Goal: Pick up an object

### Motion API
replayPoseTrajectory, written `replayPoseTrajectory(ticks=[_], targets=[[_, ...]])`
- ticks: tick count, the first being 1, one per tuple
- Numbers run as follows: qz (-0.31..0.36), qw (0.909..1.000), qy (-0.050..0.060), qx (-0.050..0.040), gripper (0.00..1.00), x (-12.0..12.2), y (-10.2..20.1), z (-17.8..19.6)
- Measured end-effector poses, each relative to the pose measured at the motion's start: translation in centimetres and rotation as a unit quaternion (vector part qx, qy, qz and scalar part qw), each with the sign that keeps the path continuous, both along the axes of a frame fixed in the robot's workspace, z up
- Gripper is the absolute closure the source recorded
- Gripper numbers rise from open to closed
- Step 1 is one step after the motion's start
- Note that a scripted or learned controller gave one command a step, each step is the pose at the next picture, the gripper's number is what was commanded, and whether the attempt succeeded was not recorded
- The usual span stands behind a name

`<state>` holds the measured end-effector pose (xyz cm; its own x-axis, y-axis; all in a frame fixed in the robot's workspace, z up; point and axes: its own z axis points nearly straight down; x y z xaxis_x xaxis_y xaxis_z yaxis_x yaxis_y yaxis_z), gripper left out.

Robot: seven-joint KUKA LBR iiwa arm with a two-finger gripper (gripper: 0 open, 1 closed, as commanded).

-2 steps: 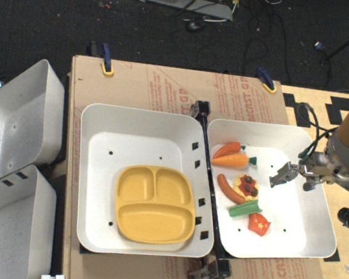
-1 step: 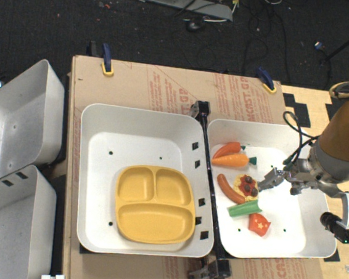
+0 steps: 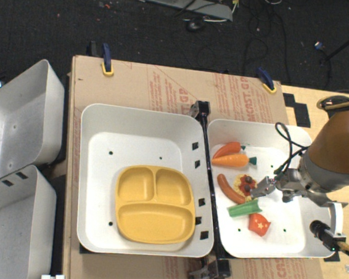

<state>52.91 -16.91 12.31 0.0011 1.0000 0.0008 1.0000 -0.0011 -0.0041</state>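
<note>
Strawberry [image 3: 260,224] near front of right bin [image 3: 287,250], claw [image 3: 262,187] low beside sausage [image 3: 230,189], finger spread unclear

Yellow divided plate [image 3: 155,205] in the left white bin [image 3: 92,158] — brown cardboard sheet [image 3: 161,85] beneath both bins.

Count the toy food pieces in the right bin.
5: orange carrot at the back, brown sausage mid-left, yellow-red piece by the hand, green piece and red strawberry in front. The arm may hide more.

Red printed lettering on cardboard sheet [image 3: 168,85] under bins, upside down or mirrored; words not legible.
</note>
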Motion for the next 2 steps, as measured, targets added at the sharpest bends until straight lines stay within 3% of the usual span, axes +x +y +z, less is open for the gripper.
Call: replayPoseTrajectory(ticks=[1, 2], targets=[[0.000, 1.0000, -0.002, -0.0006, 1.00, 0.1, 0.0, 1.3], [0.001, 1.0000, -0.005, -0.0016, 1.00, 1.0, -0.7, 6.4]])
